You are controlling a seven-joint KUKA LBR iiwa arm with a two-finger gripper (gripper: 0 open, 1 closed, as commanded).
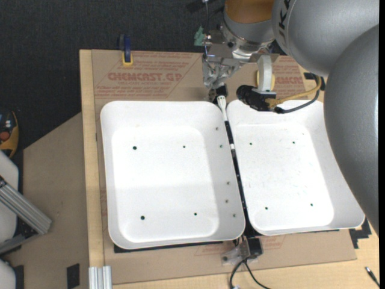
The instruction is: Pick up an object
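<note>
My gripper (215, 83) hangs from the grey arm's orange-banded wrist (246, 8) at the top of the camera view. It is over the far end of the seam between the two white bins. A small dark and white piece (220, 96) shows right under its tip, at the bins' back rims. I cannot tell whether that piece is held or merely lies there. The left bin (109, 161) and the right bin (340, 185) show white floors with a few small black dots.
The big grey arm body (355, 71) covers the upper right and overhangs the right bin's far corner. A black cable (258, 100) and a white roll-like part (265, 74) sit by the wrist. A blue and yellow clamp (126, 50) stands on the cardboard base's back left.
</note>
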